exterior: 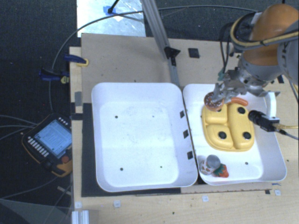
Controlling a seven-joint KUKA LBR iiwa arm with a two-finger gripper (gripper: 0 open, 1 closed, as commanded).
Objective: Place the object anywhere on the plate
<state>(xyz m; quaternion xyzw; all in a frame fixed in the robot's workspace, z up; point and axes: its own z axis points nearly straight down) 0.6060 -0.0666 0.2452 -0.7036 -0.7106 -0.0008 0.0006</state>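
- Since the arm reaches in from the right, its pincer hangs over the top-left corner of the yellow divided plate in the right bin.
- Just under the pincer sits a small round brownish object, over the plate's upper-left edge; whether the fingers clasp it or merely hover, I cannot tell.
- To do the step well, I judge the round object should come down inside a plate compartment, not on the rim, and be released low so it does not roll off.
- A thin orange piece lies by the plate's top edge, near the pincer.
- Near the bin's front-left corner lie a grey ball and a red-orange toy, well apart from the plate.
- On the bench, the left bin and a teach pendant stand out of the way.
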